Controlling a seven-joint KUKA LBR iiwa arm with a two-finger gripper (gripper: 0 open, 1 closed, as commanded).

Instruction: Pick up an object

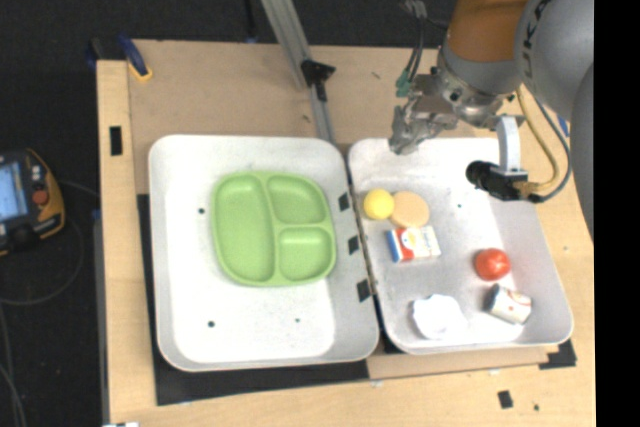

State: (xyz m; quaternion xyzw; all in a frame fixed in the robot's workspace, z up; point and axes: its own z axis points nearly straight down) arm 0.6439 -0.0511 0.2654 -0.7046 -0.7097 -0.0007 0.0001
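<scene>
**Jaws hang over the right bin's far-left corner, nothing between them**

Starting at your far left, a small device [22, 198] with a blue screen and an orange edge sits off the bench [230, 90], on the dark floor. On the bench, the left bin [190, 315] holds one thing: a green tray [272, 228] with three compartments, lying flat near the bin's middle. A grey metal rail [280, 10] slants down from the far side and ends just beyond the gap between the two bins.

Move right and you reach the right bin [545, 245]. Along its left side you see a yellow ball [378, 205] touching a tan disc [410, 209] on its right. Just nearer than those lies a small carton [414, 243] in white, red and blue. In the near part of the bin sits a white cup [437, 316], on its side as far as you can tell. Right of it lie a red ball [491, 264] and, nearer still, a small white item [509, 305] with a dark end and red marks.

The jaws [407, 137] hover above the bin's far-left corner, beyond the yellow ball and apart from it. You cannot tell whether they are released or clenched; nothing shows between them. The arm [510, 0], orange above the wrist, comes in from the far right.
</scene>
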